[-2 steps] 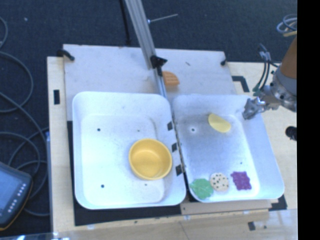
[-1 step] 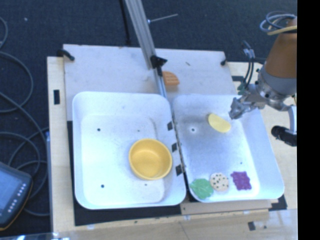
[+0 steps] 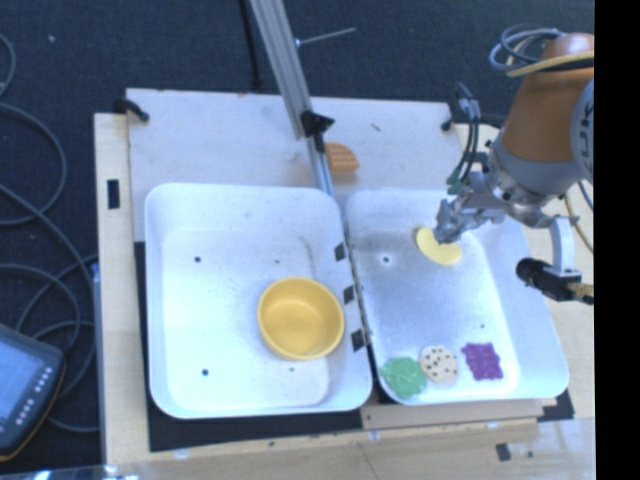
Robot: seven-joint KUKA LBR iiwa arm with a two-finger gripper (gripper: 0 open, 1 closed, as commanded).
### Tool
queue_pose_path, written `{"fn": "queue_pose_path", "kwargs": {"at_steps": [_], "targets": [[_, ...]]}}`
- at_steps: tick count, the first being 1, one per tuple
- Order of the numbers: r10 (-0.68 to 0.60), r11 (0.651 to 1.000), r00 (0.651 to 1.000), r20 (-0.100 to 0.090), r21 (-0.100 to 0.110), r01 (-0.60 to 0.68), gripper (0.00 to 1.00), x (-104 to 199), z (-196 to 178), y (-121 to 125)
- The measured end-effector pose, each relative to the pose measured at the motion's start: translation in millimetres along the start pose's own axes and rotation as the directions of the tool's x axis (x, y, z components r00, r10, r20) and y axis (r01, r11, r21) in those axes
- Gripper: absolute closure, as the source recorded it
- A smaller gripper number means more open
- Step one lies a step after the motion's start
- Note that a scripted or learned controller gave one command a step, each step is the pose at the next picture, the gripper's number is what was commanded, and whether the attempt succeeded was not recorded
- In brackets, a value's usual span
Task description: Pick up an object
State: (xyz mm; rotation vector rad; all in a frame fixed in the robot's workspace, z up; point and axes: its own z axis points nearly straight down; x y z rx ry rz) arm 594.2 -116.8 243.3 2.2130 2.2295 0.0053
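From the overhead camera, the claw is sitting low over the right bin, at about one o'clock from that bin's middle, right at the upper edge of a pale yellow flat piece. The claw's tip is touching or almost touching that piece, and whether it is open or closed I cannot tell, since the dark wrist hardware is covering it from above.

The yellow piece looks to be the target. It is thin, rounded and lying flat on the bin floor, so I judge it an awkward pick: the claw is needing to come down centred on it instead of over its far rim, press close to the floor, and close across a narrow span so the piece is not sliding away or tipping out. A slow lift is advisable, as a flat, smooth shape is giving little to bite on.

Along the right bin's six o'clock edge, three small items are lying in a row: a green leafy-looking piece, a round tan cookie-like disc with dark spots, and a purple knobbly cluster. All look like toy foods, matte and light.

In the left bin, a yellow bowl is sitting upright toward five o'clock, smooth and glossy. An orange rounded object is resting on the counter beyond the bins, beside a slanted metal rail.
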Motion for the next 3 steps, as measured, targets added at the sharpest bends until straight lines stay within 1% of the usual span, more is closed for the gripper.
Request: {"fn": "queue_pose_path", "kwargs": {"at_steps": [1, 2, 3], "targets": [[-0.001, 1.000, 1.000, 0.000, 0.001, 0.001, 1.00, 50.2, -10.5, -11.2], [0.001, 1.000, 1.000, 0.001, 0.002, -0.001, 1.00, 107.5, 0.0, -22.5], [-0.002, 1.000, 1.000, -0.001, 0.000, 0.002, 1.00, 161.8, -9.1, -29.2]]}}
